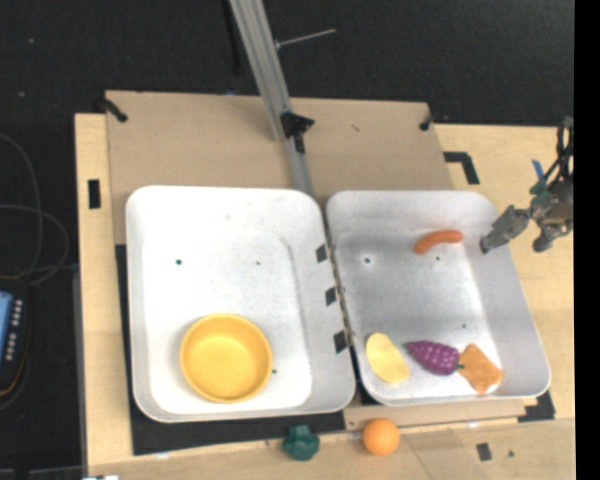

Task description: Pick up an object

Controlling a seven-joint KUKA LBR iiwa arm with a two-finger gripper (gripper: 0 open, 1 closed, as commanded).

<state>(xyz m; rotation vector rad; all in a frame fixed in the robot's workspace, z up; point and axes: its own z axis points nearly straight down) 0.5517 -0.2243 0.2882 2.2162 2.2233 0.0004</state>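
The gripper (525,230) hangs at the right bin's (500,298) far right rim, fingers apparently spread and holding nothing; the orange sausage (438,240) lies nearby, open floor around it; no legible writing.

In the right bin (500,298), your widest open floor is the centre. The sausage (438,240) lies near the 12 o'clock wall. Three things crowd the 6 o'clock edge: yellow piece (386,358), purple grapes (432,356) and orange piece (480,367), close together. In the left bin (220,228), the yellow bowl (226,357) blocks 6 o'clock; everything toward 12 is open to you.
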